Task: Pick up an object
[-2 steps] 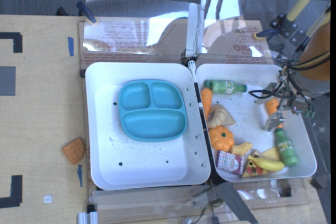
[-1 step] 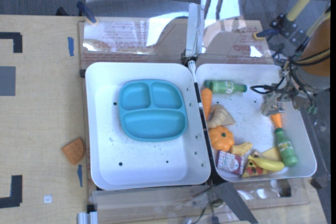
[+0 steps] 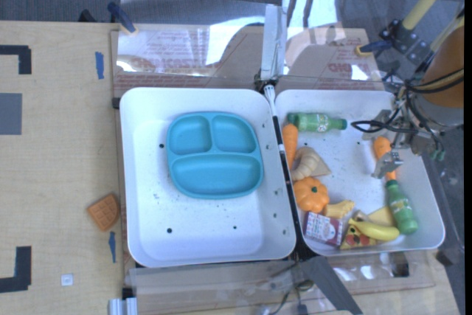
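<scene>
A pale wooden surface [image 3: 51, 158] fills the left of the frame, with grey carpet across the top and clear plastic sheeting with faint red printing, too blurred to read, behind the bins. Black angular marks and a grey square sit along the far left edge, blue tape strips lie near the upper middle left, and a small waffle-like orange piece [image 3: 104, 211] rests at lower left, just outside the bins.

Two white bins stand side by side at centre. The left bin [image 3: 140, 232] holds one blue divided plate [image 3: 214, 155] with three compartments. The right bin [image 3: 431, 229] holds the loose objects: two green bottles, one [image 3: 316, 122] lying along the upper wall with a label whose writing cannot be read, the other [image 3: 401, 209] near the right wall; one carrot [image 3: 290, 143] against the dividing wall; a beige cone-shaped piece [image 3: 310, 161]; one small orange pumpkin [image 3: 311, 195]; a red and white packet [image 3: 325, 228] with unreadable print; one banana [image 3: 377, 231] at the lower edge; and a small orange object [image 3: 381, 147] at upper right.

The arm enters from the upper right, and its hand [image 3: 391, 158] hangs just beside that small orange object, above the second bottle's cap. Whether its fingers are spread or closed cannot be told, and nothing is visibly between them.
</scene>
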Motion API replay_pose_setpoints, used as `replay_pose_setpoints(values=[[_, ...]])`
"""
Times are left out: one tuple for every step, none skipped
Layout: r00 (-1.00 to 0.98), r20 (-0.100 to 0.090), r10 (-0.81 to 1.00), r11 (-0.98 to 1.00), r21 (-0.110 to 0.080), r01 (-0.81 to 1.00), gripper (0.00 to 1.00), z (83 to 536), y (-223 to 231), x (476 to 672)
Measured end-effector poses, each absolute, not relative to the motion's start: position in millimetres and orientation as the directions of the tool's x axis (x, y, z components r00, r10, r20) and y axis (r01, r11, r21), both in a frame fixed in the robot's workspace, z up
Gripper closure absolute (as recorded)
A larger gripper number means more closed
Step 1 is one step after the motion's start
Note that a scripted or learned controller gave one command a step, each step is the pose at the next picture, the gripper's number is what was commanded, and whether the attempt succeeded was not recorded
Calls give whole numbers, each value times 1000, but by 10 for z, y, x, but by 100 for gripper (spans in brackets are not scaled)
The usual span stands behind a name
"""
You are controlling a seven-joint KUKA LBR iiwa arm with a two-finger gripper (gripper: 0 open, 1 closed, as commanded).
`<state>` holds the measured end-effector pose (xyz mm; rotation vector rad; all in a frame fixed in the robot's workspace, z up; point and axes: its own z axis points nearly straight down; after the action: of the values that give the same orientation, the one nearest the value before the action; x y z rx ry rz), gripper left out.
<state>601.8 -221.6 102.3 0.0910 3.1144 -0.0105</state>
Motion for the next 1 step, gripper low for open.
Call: replay_pose_setpoints(values=[[-988,-10,152,988,0,152,0,881,-2232,5976]])
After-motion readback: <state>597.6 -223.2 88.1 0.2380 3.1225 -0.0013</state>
